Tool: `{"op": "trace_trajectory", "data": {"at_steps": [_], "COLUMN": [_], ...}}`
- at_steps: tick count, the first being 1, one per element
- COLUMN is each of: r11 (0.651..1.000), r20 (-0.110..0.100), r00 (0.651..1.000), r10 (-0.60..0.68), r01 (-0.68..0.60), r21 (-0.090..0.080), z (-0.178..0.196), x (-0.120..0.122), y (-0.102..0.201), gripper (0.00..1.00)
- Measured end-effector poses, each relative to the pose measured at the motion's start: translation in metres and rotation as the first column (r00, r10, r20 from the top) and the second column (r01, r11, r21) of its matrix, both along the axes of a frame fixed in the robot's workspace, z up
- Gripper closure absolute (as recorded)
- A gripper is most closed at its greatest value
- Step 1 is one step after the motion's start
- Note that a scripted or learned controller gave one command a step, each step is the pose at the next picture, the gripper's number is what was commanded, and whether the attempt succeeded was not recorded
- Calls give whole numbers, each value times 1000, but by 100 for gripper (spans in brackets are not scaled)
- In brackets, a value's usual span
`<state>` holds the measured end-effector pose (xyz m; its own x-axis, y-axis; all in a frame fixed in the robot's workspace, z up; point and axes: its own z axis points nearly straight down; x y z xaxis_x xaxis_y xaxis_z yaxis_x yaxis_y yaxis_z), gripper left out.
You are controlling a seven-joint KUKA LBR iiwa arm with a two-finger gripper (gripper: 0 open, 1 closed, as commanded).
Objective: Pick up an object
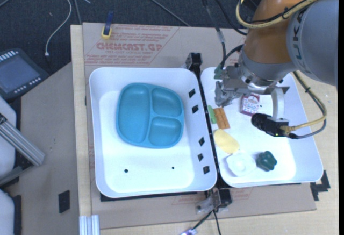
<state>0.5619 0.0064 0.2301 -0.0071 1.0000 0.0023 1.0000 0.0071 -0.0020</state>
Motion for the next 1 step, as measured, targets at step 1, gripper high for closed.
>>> {"op": "trace_trajectory", "data": {"at_steps": [1], "r11": [1000], "r20": [0], "r00": [1000], "r10": [0], "r01": [0], "r21": [0], "z": [6], "x": [-4], "y": [55], "gripper": [100]}}
